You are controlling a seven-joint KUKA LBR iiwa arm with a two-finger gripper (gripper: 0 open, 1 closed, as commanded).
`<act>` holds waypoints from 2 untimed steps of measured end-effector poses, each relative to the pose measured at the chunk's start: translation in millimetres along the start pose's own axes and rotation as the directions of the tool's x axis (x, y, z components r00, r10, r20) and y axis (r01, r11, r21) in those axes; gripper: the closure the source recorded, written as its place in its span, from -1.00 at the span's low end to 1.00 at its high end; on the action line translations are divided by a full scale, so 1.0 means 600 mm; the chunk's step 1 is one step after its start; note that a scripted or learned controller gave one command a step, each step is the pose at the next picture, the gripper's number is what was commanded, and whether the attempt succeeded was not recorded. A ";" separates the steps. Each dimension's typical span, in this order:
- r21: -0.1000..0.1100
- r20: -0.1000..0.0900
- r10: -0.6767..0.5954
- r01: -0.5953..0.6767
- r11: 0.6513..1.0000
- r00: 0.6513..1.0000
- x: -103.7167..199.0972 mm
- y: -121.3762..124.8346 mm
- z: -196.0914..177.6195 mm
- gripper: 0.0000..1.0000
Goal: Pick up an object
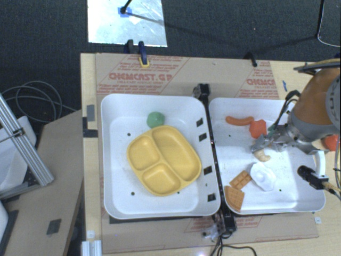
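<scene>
I noted the tool (pixel 265 141) low in the right bin (pixel 287 199), grip state indeterminate, crowded by one sausage (pixel 239 120), two waffles (pixel 237 188), one white object (pixel 263 176).

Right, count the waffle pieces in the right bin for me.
2, both near the front-left corner of the right bin: one waffle piece lies beside the white object, the other waffle piece just in front of it. The arm may hide more.

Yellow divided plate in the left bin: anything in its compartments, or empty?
Empty. All three compartments of the yellow plate show bare yellow surface. The green ball sits outside it, at its upper rim.
</scene>
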State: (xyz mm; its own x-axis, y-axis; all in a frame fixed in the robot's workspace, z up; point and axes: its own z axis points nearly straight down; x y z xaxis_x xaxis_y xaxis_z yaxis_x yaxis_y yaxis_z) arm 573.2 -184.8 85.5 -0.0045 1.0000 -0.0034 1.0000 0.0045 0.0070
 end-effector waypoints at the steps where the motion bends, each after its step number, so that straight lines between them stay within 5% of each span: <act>1: 0.001 -0.002 0.000 0.000 1.000 1.000 0.002 -0.002 -0.017 1.00; 2: -0.003 -0.002 -0.005 0.005 1.000 1.000 0.088 0.053 -0.170 1.00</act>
